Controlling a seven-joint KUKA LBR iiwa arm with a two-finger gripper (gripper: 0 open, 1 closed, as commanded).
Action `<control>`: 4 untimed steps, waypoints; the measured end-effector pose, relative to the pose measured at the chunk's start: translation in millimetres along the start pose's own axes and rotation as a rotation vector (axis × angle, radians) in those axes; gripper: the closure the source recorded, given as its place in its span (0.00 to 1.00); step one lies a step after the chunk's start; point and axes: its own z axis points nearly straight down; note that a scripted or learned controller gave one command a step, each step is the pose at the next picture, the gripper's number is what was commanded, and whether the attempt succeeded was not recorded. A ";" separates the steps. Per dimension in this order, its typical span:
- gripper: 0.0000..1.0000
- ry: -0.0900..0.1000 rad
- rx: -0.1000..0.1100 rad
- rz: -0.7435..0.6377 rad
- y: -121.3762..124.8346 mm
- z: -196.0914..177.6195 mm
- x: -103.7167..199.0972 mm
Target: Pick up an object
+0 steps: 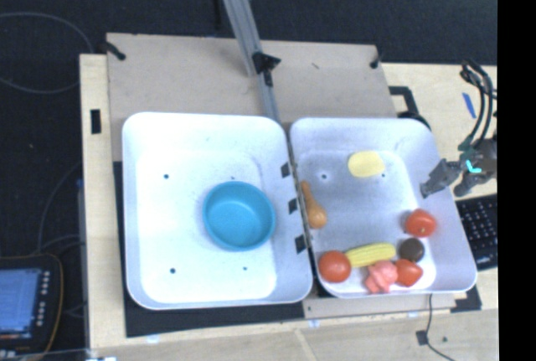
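From above the bench, two shallow white bins sit side by side. The left bin [151, 150] holds a single blue bowl [239, 214], upright, a little right of the bin's middle and clear of the walls.

The right bin [335, 137] carries everything else. A pale yellow piece [366, 164] lies alone toward the far side. An orange carrot-like piece [312, 208] rests against the wall shared with the other bin. Along the near edge is a cluster: a red tomato [335, 266], a yellow corn cob [370, 253] just beside it, a pink piece [381, 277] below the cob, a red piece [409, 272] touching the pink one, and a dark brown round piece [410, 250] just above that. Another red tomato [420, 223] sits apart, near the right wall.

The gripper [441, 177] hangs over the right bin's right rim, above that lone tomato, with nothing seen in it. How far it is parted I cannot tell; it is too small and dark.
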 end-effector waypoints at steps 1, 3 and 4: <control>0.00 -0.001 -0.005 0.000 0.7 -2.7 -0.1; 0.00 -0.002 0.004 0.003 3.1 122.8 -14.8; 0.00 -0.005 -0.021 0.000 11.6 157.7 -21.6</control>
